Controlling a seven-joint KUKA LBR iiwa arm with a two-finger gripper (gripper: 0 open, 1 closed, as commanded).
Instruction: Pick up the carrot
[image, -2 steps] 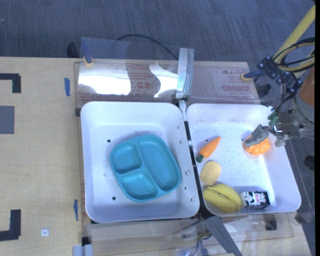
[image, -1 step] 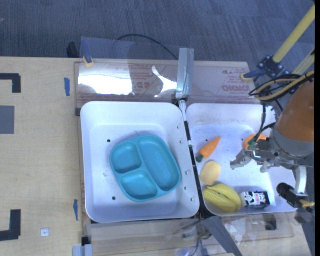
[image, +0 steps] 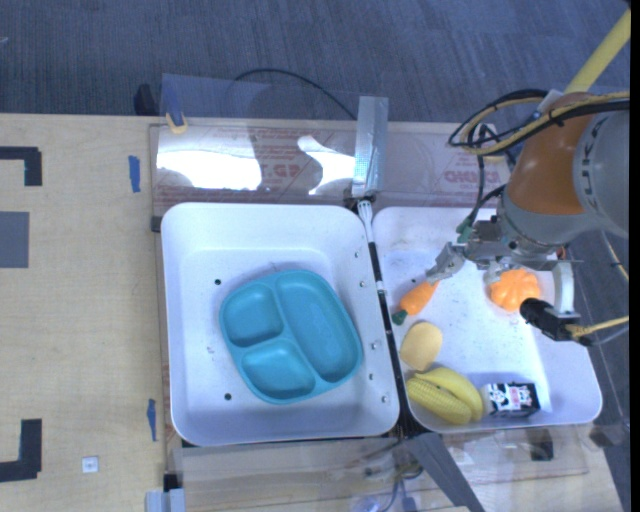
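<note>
Small orange carrot with green tip (image: 417, 299) lies at the right white bin's (image: 578, 400) 9 o'clock wall, above a yellow lemon (image: 421, 343); the gripper (image: 497, 262), fingers apart and empty at the carrot's 2 o'clock, should straddle its narrow width

The arm (image: 600, 160) is grey and round, like a fat pipe. A wide orange band (image: 545, 170) wraps around it just above the wrist. The orange part is smooth and a bit shiny. Black cables (image: 490, 125) loop out from the arm near the band, and thin yellow wires run with them. Below the band sits a grey metal block (image: 500, 240) with small parts and screws on it. One thin silver finger (image: 445, 262) sticks out from the block. A white piece (image: 566, 285) hangs on the other side, with a black piece (image: 545, 318) at its end.
</note>
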